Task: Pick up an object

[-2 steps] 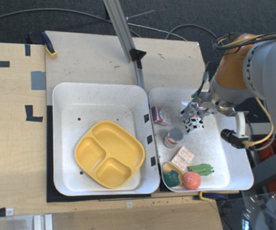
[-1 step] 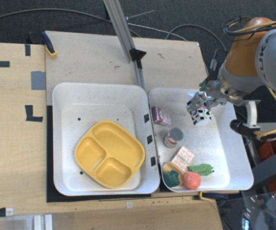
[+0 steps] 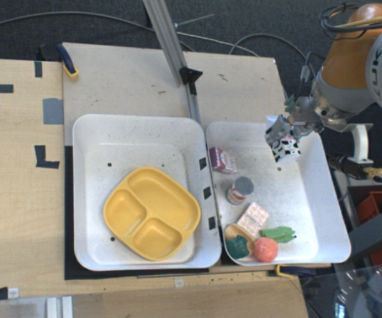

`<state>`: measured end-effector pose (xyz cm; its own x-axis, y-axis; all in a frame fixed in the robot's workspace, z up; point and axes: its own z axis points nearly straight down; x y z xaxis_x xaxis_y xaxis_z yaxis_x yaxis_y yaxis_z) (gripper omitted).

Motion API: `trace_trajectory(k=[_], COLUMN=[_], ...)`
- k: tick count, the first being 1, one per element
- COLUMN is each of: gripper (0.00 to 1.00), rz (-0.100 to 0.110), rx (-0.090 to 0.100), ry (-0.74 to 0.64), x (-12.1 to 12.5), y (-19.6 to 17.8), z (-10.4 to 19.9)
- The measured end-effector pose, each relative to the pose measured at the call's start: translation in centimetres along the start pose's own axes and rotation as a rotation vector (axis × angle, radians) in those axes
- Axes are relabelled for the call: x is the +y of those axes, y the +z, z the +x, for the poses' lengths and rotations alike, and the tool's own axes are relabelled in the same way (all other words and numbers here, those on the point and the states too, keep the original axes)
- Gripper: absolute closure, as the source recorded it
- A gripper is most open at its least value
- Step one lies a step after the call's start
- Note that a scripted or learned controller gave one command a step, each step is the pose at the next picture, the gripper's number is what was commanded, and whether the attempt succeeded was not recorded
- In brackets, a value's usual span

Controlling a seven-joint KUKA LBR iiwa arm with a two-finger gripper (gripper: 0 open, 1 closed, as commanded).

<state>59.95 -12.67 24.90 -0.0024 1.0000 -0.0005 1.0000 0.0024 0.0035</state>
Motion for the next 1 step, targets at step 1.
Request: trace_trajectory(k=[1], gripper=[1.0], rz=[0.0], rx=[0.0], ry=[0.0], x=[0.11], y=[-4.77], z=[0.03])
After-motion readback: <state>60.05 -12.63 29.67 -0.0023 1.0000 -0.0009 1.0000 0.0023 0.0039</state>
